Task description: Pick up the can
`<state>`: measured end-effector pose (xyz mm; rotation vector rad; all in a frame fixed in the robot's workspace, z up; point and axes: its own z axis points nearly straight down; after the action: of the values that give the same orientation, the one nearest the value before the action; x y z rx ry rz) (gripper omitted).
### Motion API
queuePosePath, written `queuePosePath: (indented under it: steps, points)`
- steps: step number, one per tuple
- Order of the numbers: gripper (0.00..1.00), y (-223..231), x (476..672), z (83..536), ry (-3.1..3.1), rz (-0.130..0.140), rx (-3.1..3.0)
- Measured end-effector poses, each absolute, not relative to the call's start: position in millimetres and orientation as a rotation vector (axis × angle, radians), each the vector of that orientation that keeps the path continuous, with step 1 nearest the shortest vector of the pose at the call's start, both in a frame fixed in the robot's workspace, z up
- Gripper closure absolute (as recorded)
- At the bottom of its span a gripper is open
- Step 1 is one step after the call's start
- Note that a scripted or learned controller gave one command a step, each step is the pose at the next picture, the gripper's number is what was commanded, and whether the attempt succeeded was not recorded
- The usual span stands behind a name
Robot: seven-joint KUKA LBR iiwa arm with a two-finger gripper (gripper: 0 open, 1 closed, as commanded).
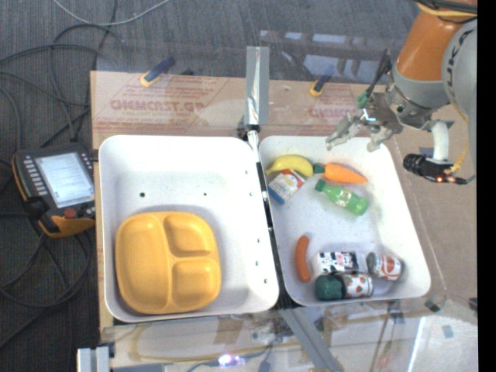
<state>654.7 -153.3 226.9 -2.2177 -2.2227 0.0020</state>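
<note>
Three small cans lie on their sides near the front of the right bin (409, 231): a black-and-white one (338, 262), a red-and-white one (385, 266) to its right, and another red-and-white one (357, 286) just in front. My gripper (358, 136) hangs over the bin's back edge, well behind the cans, above and behind the carrot (345, 173). Its fingers are spread open with nothing between them.
The right bin also holds a banana (289, 163), a small carton (284, 185), a green bottle (342, 198), a sausage (301, 257) and a dark green item (328, 287). A yellow divided plate (168, 261) lies in the left bin (178, 161). A handheld pendant (54, 180) lies far left.
</note>
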Motion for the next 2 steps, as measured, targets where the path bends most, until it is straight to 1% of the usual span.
queuePosePath:
  steps: [1, 2]
  points:
    - [0.0, -109, 635.2, 104, -2.344, -0.016, -2.117]
    - [0.0, -100, 657.2, 97, -2.246, -0.013, -2.212]
